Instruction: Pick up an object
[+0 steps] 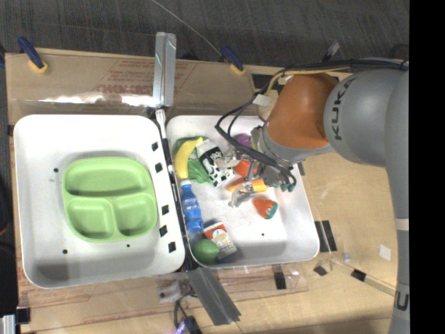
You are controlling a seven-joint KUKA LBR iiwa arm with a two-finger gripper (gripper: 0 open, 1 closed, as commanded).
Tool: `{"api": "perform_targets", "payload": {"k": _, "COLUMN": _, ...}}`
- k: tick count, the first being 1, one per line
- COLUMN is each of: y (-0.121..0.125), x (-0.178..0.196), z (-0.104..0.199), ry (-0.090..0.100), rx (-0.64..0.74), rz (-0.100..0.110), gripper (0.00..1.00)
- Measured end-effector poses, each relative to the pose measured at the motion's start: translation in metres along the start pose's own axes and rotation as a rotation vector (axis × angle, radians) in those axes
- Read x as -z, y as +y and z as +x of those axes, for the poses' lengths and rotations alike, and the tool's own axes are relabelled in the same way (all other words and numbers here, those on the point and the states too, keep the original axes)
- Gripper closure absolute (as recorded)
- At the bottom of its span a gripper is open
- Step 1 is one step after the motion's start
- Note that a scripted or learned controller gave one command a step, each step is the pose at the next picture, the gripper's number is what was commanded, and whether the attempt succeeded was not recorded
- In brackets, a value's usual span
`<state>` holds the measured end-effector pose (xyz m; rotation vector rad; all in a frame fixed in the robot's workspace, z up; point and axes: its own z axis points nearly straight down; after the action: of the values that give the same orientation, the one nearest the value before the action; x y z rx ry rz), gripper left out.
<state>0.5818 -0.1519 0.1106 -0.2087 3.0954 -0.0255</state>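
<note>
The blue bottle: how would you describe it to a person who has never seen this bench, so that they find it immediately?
Of the two white bins, take the right bin, the one the arm reaches into. The blue bottle lies along its left wall, between the yellow banana above and the round green fruit below. It is the one blue, see-through thing among them.

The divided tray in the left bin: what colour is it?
Light green tray, seen in the camera view.
</note>
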Motion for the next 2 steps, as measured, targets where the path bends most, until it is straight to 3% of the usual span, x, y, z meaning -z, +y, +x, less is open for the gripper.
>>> {"api": "perform_targets", "payload": {"k": 2, "y": -0.0144, "x": -0.0016, "z": 0.0021, "ry": 0.005, "rx": -0.045, "rz": -0.008, "gripper": 0.0}}
